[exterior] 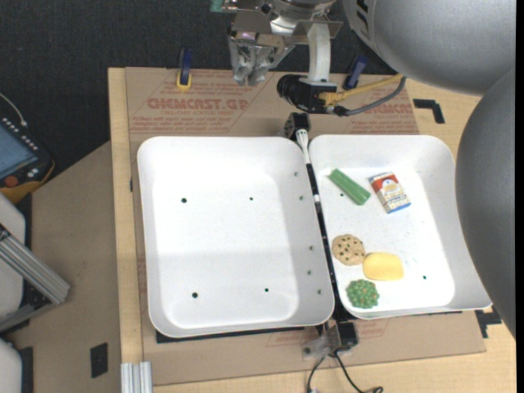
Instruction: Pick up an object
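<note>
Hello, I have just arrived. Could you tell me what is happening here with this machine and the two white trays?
A robot arm reaches in from the right, and its hand hangs above the cardboard behind the left tray, over neither tray's inside. Nothing is seen between its fingers. The five things to pick up all lie in the right tray: a green stick, a small red and blue box, a cookie, a yellow lump and a green bumpy piece. No pick has started yet.

bench (pixel 123 219) | wearing a brown cardboard sheet (pixel 205 105) with red letters | holding two white bins side by side, touching in the middle | left bin (pixel 164 244) sitting by the right bin (pixel 434 211) | blue clamps (pixel 185 70) pinching the cardboard's far edge
</note>
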`<state>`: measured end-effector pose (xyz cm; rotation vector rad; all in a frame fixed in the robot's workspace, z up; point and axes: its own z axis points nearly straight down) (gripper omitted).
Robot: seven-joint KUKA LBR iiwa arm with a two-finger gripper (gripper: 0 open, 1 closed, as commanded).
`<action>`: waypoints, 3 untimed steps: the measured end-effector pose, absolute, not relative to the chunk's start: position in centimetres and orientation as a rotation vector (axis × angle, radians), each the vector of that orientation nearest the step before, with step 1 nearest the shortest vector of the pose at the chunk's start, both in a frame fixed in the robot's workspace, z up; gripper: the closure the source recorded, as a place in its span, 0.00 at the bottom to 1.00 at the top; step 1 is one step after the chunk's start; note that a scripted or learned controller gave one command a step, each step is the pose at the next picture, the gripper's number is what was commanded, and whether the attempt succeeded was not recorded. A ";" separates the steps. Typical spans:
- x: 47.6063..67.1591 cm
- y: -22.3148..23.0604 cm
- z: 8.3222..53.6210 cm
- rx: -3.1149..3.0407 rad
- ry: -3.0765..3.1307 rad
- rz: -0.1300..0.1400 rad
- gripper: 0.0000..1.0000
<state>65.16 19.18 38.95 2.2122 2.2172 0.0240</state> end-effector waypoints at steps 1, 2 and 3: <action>59.8 19.7 16.9 2.230 2.228 -0.028 1.00; 54.8 22.4 24.5 2.217 2.227 0.006 1.00; 53.0 9.5 29.5 2.233 2.202 0.001 1.00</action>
